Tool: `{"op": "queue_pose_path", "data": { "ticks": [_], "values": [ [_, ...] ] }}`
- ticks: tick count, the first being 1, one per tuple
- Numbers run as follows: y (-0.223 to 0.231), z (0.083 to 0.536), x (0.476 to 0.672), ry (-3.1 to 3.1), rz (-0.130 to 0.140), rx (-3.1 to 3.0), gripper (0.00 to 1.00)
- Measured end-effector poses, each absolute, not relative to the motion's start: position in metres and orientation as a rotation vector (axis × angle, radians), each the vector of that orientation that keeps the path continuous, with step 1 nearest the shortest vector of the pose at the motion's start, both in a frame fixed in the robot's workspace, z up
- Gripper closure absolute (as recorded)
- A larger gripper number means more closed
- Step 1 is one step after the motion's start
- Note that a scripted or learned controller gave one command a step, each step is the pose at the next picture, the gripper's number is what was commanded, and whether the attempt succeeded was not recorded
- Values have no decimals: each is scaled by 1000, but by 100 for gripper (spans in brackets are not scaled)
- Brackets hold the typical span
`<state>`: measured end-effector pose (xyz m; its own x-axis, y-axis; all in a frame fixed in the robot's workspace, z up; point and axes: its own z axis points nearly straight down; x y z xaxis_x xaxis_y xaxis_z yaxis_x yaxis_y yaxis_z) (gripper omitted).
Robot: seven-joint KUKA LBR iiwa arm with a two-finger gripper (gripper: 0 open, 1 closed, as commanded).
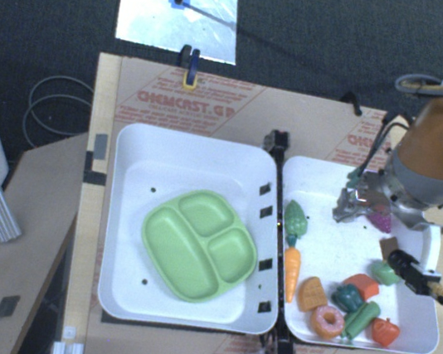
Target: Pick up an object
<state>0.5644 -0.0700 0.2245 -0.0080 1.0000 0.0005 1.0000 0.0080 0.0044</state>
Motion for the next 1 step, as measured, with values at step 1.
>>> {"op": "queue_pose_path", "data": {
  "ticks": [1],
  "values": [
    [-22,232,600,2231,8,2209,100]
  ]
}}
